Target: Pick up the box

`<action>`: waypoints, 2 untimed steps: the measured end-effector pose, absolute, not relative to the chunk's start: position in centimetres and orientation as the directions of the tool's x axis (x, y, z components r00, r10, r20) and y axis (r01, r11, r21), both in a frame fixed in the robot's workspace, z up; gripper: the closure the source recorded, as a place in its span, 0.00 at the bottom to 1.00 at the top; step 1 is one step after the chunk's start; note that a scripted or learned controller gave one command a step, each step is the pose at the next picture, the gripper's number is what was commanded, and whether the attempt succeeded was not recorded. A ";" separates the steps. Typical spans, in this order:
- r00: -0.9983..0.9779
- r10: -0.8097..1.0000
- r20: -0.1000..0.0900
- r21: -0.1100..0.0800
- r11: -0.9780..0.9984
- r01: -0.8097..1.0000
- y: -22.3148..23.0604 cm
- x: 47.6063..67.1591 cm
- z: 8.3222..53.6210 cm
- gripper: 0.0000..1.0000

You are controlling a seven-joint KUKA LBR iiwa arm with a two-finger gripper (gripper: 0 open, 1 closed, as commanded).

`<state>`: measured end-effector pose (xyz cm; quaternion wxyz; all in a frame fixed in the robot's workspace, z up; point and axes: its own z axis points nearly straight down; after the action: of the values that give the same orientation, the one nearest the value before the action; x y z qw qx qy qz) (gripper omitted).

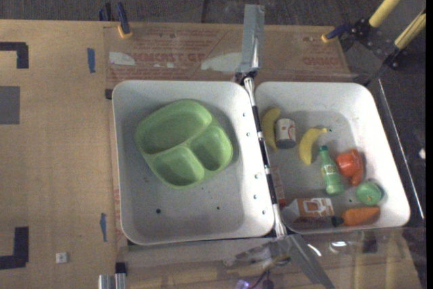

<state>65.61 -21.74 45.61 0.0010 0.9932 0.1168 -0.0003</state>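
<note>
The box (311,207) is a small orange and white carton lying flat near the front left corner of the right bin (358,97). An orange carrot (360,216) lies right beside it, touching its right end.
The right bin also holds two bananas (270,126) (310,144), a small can (285,132), a green bottle (330,172), an orange-red item (350,164) and a green round item (369,193). The left bin (135,213) holds a green divided plate (184,142).
</note>
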 end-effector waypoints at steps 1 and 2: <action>0.979 0.202 -0.003 -0.002 -0.979 0.202 -20.6 63.5 43.1 1.00; 0.979 0.205 -0.002 -0.001 -0.979 0.205 -20.5 63.5 44.2 1.00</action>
<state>63.54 -20.47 44.16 -0.0003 0.9947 0.1031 -0.0011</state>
